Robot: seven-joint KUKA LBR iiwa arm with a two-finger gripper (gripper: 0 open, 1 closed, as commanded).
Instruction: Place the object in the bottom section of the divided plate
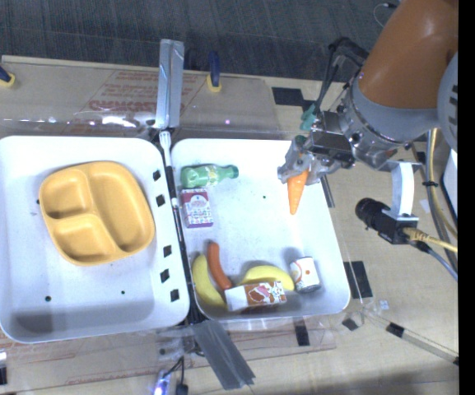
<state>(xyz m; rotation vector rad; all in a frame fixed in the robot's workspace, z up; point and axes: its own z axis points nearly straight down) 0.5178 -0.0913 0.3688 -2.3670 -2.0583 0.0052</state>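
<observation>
Orange carrot [295, 191], apparently dangling point-down

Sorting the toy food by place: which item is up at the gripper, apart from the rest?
The orange carrot, hanging point-down between the fingers of the gripper; the other items lie on the right bin floor.

Bench [245, 89] bore two white bins: left bin [15, 303] touching right bin [253, 151], blue clamps [212, 60] behind them.

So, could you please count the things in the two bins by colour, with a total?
Yellow: 3, divided plate, two bananas
Green: 1, bottle
Orange: 2, carrot, sausage
Red-and-white: 3, packet, carton, can
Total: 9
</observation>
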